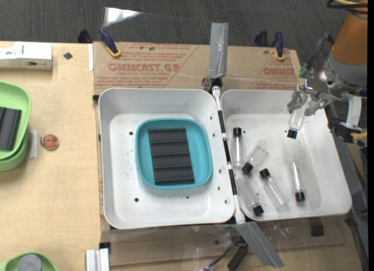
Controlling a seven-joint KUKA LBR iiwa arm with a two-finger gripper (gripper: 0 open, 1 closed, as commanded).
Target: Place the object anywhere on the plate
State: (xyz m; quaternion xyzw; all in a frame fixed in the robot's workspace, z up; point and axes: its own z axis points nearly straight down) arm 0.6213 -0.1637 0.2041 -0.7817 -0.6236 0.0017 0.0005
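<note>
A teal plate [201,147] with a black ridged insert [170,155] lies in the left white bin [117,147]. My gripper [304,104] hangs over the upper right part of the right bin [333,200]. It is shut on a clear vial with a black cap [294,122], which hangs cap-down between the fingers, slightly tilted, above the bin floor. Several more clear black-capped vials lie loose in the right bin, among them one by the divider [236,142], one in the middle [270,186] and one further right [297,183].
A cardboard sheet [152,65] lies behind the bins, held by clamps. On the wooden bench at left sit a green tray [11,129], a white box [26,56] and a small round copper piece [50,142]. The arm's orange band [353,33] is at the upper right.
</note>
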